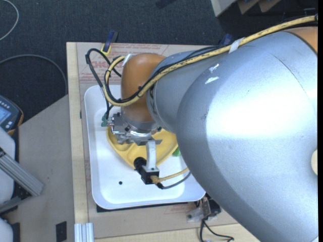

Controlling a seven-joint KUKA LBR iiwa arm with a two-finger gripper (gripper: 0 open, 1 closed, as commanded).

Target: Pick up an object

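Hand (pixel 133 134) low inside the white bin (pixel 115 189), right over the yellow object (pixel 120 146) near the bin's middle, the robot appears to be at the grasp itself; whether its grip is spread or closed cannot be told, and the next move likely calls for a secure closure and then a straight lift.

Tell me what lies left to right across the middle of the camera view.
Dark handheld device with orange edge, shallow white plastic bin's left rim, yellow curved object, small green piece, big grey metal arm.
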